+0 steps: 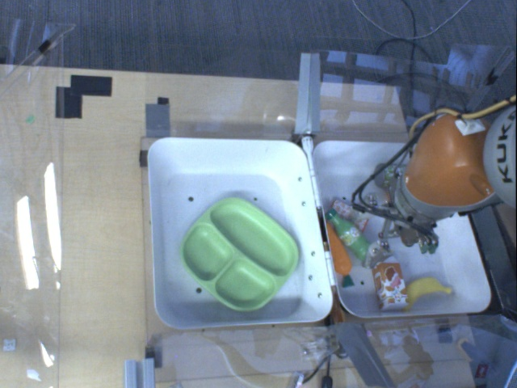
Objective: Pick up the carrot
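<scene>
**Jaws unreadable; carrot at left wall of right bin**

Jaws: we cannot tell their state, since the gripper [393, 234] hangs under the orange wrist band and reads as dark clutter. We log the carrot [340, 254] at 9 o'clock of it, along the right bin's [472, 297] left wall. A green bottle [350, 234] touches the carrot. A juice carton [389, 285] and banana [426, 288] sit at 6 o'clock. A green divided plate [240, 253] occupies the left bin [170, 217].

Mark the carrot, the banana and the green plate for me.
carrot [341, 257]: camera view, middle of its orange body.
banana [428, 288]: camera view, middle of its curve.
green plate [260, 231]: camera view, largest compartment.
</scene>
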`<state>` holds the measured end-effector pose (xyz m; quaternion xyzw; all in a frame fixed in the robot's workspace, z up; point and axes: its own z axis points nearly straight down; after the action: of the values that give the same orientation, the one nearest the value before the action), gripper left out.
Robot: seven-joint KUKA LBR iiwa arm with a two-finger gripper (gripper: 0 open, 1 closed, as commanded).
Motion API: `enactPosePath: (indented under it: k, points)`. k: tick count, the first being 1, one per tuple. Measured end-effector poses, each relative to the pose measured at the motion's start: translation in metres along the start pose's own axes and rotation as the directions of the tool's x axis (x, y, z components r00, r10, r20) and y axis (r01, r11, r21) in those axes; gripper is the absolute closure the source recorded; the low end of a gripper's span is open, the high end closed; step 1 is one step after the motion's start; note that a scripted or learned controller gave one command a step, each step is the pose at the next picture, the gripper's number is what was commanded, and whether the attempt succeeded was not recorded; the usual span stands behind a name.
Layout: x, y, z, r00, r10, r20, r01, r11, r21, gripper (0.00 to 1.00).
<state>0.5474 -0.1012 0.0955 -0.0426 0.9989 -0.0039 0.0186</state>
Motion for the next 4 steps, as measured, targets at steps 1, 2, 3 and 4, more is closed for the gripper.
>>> enactPosePath:
  k: [1,2,3,4]
  points:
    - [0.023,0.015,-0.002,0.978,-0.21,0.005,0.21,0.978,0.003,0.0]
    - [-0.032,0.033,-0.082,0.985,-0.156,-0.071,0.156,0.988,-0.014,0.0]
    - [0.03,0.01,0.002,0.98,-0.199,-0.026,0.199,0.98,-0.016,0.0]
    - [0.027,0.009,-0.007,0.981,-0.193,-0.022,0.193,0.981,-0.014,1.0]
